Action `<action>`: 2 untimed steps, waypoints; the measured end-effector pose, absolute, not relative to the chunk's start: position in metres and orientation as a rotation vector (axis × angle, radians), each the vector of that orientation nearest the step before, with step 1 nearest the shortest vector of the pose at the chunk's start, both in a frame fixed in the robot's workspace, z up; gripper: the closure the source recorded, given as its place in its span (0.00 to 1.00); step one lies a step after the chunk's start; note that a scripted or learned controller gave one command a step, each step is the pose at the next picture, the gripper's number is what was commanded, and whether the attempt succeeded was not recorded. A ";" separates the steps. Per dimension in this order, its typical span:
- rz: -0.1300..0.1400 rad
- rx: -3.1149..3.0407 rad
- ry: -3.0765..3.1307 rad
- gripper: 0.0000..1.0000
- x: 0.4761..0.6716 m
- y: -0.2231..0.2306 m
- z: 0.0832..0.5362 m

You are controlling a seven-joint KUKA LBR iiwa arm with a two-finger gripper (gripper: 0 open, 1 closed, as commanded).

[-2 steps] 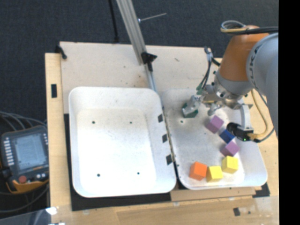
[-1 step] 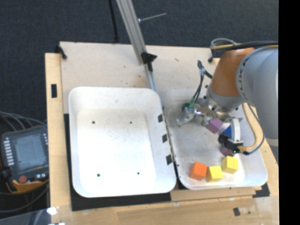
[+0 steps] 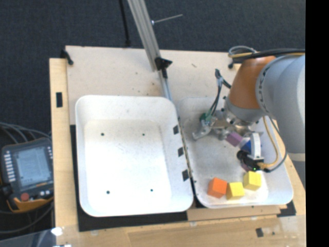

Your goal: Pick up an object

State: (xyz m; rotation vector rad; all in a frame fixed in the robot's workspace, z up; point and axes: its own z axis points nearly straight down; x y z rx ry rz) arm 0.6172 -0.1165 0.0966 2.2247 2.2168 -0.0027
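Note:
My gripper (image 3: 204, 131) hangs low over the upper left part of the right bin (image 3: 275, 194), below the orange wrist band. A small purple piece (image 3: 234, 139) lies just to its right, partly under the wrist, with a blue piece (image 3: 246, 145) beside it. Along the bin's front wall sit an orange block (image 3: 217, 187), a yellow block (image 3: 236, 190) and a second yellow block (image 3: 252, 180). Nothing shows held in the gripper.
The left bin (image 3: 128, 153) is bare white with a few dark specks. A slanted metal rail (image 3: 146, 30) crosses the bench behind the bins. A handheld control pendant (image 3: 28, 169) lies off the bench at the left.

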 end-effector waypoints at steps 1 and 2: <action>0.004 2.230 2.208 1.00 0.618 -0.118 0.109; 0.007 2.217 2.216 1.00 0.629 -0.122 0.169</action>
